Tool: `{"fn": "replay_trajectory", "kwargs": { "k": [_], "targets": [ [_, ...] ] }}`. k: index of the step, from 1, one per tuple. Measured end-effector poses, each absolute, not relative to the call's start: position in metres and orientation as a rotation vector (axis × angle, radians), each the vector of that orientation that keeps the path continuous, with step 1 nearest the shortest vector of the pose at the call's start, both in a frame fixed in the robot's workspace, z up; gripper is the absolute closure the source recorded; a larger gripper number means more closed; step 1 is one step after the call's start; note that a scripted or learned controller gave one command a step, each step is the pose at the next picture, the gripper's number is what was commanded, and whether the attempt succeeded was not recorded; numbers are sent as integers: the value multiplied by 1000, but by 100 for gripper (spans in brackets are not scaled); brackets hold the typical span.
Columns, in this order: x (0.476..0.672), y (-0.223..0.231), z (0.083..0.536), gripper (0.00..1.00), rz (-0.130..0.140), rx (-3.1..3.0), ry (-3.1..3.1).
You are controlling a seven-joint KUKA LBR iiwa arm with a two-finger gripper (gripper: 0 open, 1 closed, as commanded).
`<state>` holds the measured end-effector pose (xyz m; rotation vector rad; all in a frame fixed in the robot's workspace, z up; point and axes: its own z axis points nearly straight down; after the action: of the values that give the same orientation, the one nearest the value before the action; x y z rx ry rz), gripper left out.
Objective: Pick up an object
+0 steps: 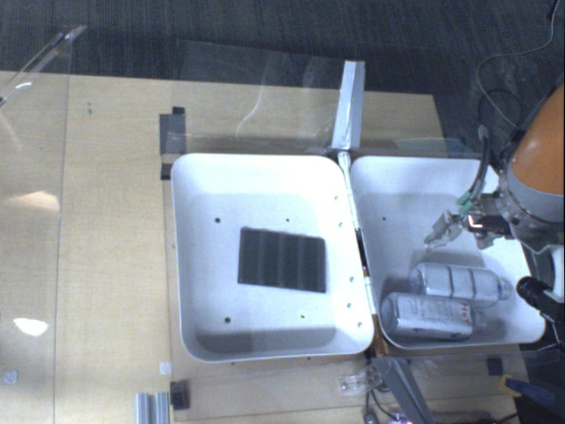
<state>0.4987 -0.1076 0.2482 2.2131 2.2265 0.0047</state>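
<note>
Two silvery crushed cans lie on their sides in the near part of the right bin (397, 188). One can (459, 283) lies behind the other (431, 316), and the two touch. A dark ribbed rectangular pad (282, 260) lies flat in the middle of the left bin (190, 237). My gripper (460, 228) hangs over the right bin's right half, just behind the farther can and a little above it. It holds nothing that I can see. The arm's orange band (540, 157) rises behind it at the right edge.
A clear upright divider post (349, 104) stands at the back where the two bins meet. Black brackets (174, 131) sit at the left bin's corners. Cables (503, 87) trail behind the arm at the right. Bare wooden benchtop (88, 237) spreads to the left.
</note>
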Motion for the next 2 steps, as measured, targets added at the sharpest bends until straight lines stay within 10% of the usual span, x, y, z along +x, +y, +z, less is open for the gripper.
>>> {"fn": "replay_trajectory", "kwargs": {
  "k": [2],
  "targets": [
    [523,-97,89,0,11,1875,2509]
  ]
}}
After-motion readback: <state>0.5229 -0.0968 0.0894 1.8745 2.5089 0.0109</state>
